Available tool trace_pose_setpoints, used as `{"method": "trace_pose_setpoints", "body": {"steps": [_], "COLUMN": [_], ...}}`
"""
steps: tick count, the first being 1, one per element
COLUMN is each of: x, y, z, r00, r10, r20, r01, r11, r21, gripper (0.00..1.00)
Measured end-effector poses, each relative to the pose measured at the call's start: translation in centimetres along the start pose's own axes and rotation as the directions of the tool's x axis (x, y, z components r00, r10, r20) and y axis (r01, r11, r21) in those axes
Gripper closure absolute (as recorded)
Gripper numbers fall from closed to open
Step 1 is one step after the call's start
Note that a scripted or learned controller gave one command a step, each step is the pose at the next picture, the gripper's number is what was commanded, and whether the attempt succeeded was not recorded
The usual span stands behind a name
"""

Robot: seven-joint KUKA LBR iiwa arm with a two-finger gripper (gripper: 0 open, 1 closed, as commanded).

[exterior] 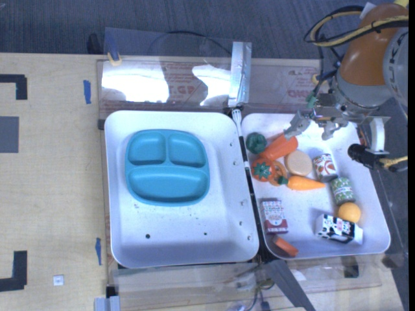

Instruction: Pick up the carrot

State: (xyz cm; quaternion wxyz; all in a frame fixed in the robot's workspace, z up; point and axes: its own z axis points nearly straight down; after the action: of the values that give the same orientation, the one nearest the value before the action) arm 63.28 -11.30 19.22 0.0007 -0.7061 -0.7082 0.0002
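A carrot [279,147] with a green leafy top lies aslant in the far left part of the right bin [373,199]. A second orange carrot-like piece [306,183] lies pointing right near the bin's middle. My gripper [313,127] hangs over the bin's far edge, just right of and above the first carrot's thick end. Its two fingers [297,124] are spread open with nothing between them.
Crowded around the carrots are a round tan biscuit [299,162], a small red-and-white can [324,166], a green can [342,190], a yellow lemon [349,211], a cow-print carton [337,228] and a red box [274,214]. The left bin [130,238] holds a blue divided plate [168,166].
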Motion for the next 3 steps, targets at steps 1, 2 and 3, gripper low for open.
{"method": "trace_pose_setpoints", "body": {"steps": [1, 2, 3], "x": [-1.8, -4.6, -5.8], "y": [-5.9, -0.4, -13.2], "z": [9.4, 8.5, 0.9], "r00": [0.98, 0.973, 0.985], "r10": [-0.201, 0.231, 0.172], "r20": [-0.001, -0.017, 0.001], "r01": [0.201, -0.23, -0.172], "r11": [0.98, 0.973, 0.985], "r21": [0.003, 0.013, -0.007], "gripper": [0.0, 0.0, 0.0]}}
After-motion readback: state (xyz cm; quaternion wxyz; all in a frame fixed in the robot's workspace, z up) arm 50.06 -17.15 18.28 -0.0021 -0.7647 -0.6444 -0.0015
